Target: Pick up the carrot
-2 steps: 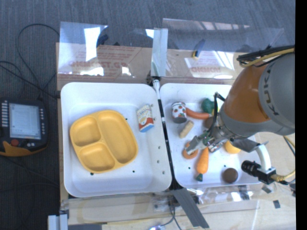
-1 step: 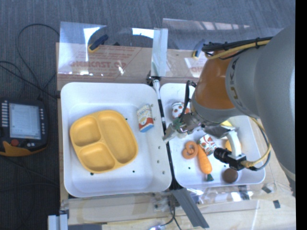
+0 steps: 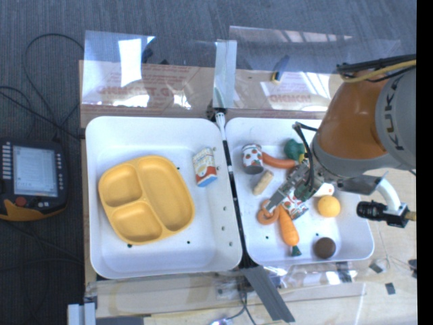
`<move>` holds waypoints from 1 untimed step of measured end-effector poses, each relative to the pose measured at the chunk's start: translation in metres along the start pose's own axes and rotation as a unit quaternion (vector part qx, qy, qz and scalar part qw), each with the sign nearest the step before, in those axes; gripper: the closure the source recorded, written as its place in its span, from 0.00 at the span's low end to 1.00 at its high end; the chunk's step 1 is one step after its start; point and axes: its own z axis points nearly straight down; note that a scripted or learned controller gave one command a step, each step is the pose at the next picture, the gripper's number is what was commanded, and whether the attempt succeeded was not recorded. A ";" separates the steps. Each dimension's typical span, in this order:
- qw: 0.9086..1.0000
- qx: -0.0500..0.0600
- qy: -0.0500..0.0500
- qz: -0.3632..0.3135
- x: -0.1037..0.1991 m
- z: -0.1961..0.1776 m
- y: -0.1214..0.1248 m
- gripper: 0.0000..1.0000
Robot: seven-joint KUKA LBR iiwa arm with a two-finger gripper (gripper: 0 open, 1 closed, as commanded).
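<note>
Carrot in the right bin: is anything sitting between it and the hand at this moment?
Nothing visible blocks it. The hand hovers just above the carrot's upper end. An orange ring lies beside that end, and a yellow ball sits to the side, so the grab is crowded but open.

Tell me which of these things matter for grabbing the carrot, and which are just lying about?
For the job:
orange carrot with green tip
grey two-finger gripper

Lying about:
yellow divided plastic tray
small carton with red and blue print
yellow ball
brown ball
red-spotted white mushroom
</note>
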 end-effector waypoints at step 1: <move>1.000 0.000 0.000 -0.001 0.001 0.000 0.001 0.00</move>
